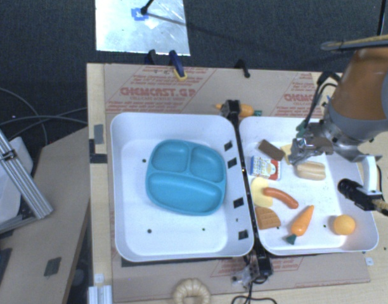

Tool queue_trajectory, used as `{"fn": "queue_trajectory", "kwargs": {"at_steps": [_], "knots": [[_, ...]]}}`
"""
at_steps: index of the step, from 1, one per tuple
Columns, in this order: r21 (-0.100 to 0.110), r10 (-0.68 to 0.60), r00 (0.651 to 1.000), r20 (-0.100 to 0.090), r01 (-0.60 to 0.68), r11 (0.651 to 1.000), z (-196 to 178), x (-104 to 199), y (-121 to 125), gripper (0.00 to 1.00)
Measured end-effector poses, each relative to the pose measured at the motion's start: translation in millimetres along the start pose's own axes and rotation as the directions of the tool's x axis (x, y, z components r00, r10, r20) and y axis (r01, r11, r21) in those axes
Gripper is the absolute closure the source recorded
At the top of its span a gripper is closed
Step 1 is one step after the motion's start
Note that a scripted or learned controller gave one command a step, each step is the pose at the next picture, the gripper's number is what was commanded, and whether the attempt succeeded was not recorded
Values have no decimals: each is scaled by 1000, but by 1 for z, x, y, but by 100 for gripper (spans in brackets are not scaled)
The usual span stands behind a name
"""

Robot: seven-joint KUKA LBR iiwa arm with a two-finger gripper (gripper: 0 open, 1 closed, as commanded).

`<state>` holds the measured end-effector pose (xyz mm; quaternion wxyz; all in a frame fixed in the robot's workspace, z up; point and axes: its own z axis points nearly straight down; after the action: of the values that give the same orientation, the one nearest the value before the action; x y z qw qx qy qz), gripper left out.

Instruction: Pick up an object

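Low over the right bin (362,170), with the gripper (300,151) just beside the bun (310,170), on the bun's far-left corner. Open or closed: cannot tell from this slant. Nothing visibly held. Likeliest target, judging by closeness: the bun itself, lying flat on the bin floor, apart from its neighbours.

Plenty to go wrong from here.

- Off-centre descent. Poised over the bun's edge, not its middle; likely to clip the end and roll or shove it away instead of closing round it.
- Crowding on the bun's left. Brown block (270,149) near, up and to the left; small printed packet (265,167) directly left. Easy to trap the wrong thing, or two at once, by drifting that way.
- Slippery shape. Rounded, smooth-looking bun, probably hard plastic; apt to squirt out of a shallow pinch.
- Pressing too deep. Hard stop against the bin floor, or the bun pinned rather than grasped.
- Further from the bun, less at risk: sausage (281,197) below and to the left, carrot (300,221) below, orange ball (343,224) below and to the right.
- Well left of the bun, past the divider: blue plate (184,176) in the other bin (127,138), out of harm's way.
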<state>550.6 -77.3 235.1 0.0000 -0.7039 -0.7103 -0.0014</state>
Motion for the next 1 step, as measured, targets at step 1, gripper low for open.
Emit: {"fn": "queue_trajectory", "kwargs": {"at_steps": [1], "knots": [[2,0,1000,0,0,1000,2,52,-14,100]]}}
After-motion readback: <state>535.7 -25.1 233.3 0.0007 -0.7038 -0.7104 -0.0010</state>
